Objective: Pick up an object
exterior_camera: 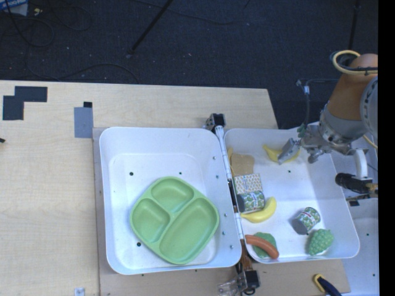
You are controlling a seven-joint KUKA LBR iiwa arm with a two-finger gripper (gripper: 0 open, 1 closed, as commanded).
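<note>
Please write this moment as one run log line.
gripper: over right bin | beside banana | holding: nothing seen

We count two white bins: the left bin [111, 165] and the right bin [333, 190]. One green divided plate [174, 219]. Two bananas [260, 211] [274, 153]. Two cans [251, 200] [306, 219]. One patterned box [247, 182], one toast slice [242, 163], one broccoli [320, 242], one sausage [263, 246].

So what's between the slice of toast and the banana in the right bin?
In the camera view, a patterned box and a small can lie between the toast and the banana.
</note>
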